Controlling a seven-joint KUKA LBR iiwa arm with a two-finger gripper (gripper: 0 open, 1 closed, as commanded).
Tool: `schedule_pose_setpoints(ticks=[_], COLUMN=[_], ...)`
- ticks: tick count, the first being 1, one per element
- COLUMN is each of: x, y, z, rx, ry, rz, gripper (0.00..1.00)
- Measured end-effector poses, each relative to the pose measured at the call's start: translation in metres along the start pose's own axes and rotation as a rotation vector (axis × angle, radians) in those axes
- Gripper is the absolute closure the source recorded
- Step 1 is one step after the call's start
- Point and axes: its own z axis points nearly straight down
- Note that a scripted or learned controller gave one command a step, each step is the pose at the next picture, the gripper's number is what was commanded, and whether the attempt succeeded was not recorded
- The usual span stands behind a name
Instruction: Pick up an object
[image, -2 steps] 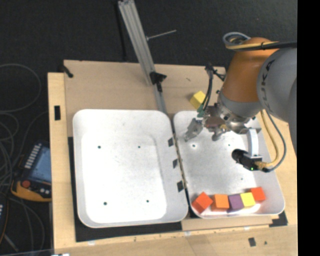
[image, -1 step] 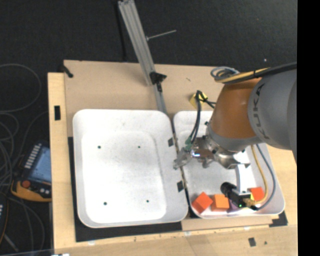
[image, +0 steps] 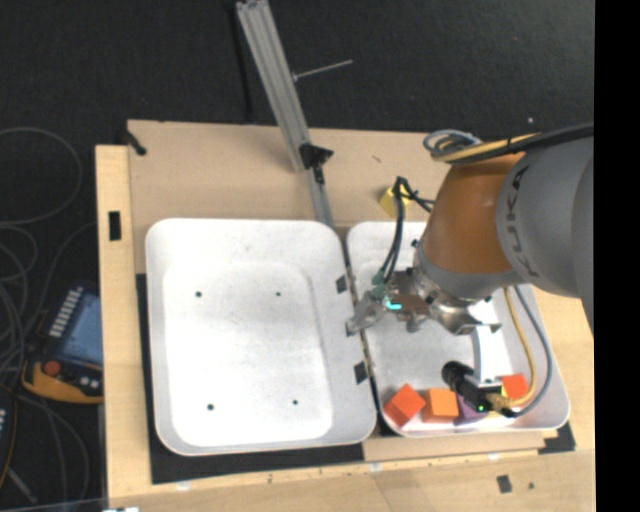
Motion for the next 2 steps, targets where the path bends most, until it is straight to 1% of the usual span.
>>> schedule_pose_setpoints(ticks=[1,2], x=[0.081,0.117], y=[-0.012,-0.015], z=[0.0,0.0], rx=[0.001,0.001], ry=[0.003,0.001], rz=[-0.013,-0.009], gripper=[0.0,0.0])
